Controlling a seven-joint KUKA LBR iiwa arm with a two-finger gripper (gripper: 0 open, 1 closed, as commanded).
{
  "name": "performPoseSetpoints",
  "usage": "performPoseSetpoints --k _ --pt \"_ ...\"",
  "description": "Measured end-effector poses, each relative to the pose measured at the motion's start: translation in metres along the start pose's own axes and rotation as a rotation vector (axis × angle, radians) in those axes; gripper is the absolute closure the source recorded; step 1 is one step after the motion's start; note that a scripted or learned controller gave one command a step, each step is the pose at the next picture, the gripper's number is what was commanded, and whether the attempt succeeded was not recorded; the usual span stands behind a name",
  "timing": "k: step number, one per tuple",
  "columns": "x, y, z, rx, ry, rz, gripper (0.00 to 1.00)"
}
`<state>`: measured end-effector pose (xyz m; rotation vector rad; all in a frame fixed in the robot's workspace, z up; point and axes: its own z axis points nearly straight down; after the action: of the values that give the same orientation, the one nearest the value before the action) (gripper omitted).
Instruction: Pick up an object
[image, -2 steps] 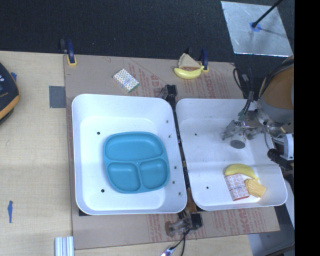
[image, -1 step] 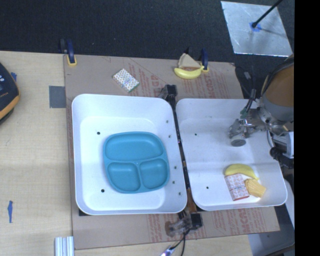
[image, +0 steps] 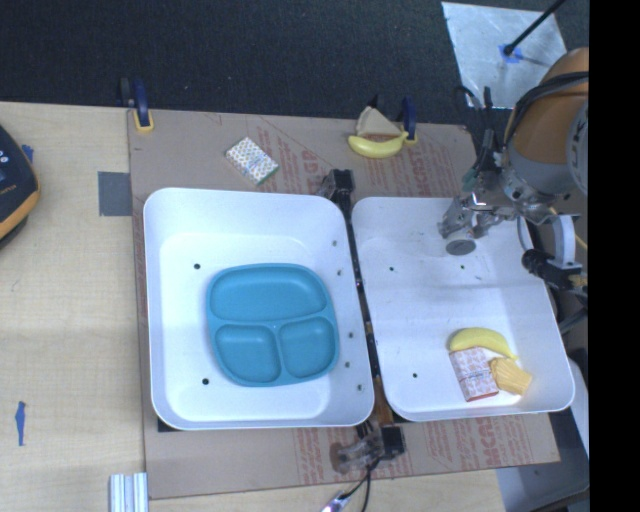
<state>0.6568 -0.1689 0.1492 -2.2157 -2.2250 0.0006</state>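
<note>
Up near the far edge of the right bin (image: 420, 400), the gripper (image: 462, 232) hangs low over bare white floor; whether its jaws are apart or together I cannot tell. Well apart from it, in the bin's near corner, a banana (image: 480, 340), a red-printed packet (image: 473, 375) and a yellow piece (image: 511, 377) lie touching. A blue divided tray (image: 271, 323) sits in the left bin (image: 170, 300).

Both bins (image: 170, 400) are plain white. The tray (image: 272, 322) in the one farther from the fingers is solid light blue. Nearer the fingers there's a yellow banana (image: 481, 341), a white packet (image: 471, 374) with red print, and a yellow-orange chunk (image: 512, 377). The gripper (image: 462, 230) is grey metal, arm (image: 545, 125) orange-banded.
</note>
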Motion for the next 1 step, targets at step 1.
performPoseSetpoints --k 1 --pt "0.0734 -0.0001 -0.0196 0.003 0.0 -0.001 1.0"
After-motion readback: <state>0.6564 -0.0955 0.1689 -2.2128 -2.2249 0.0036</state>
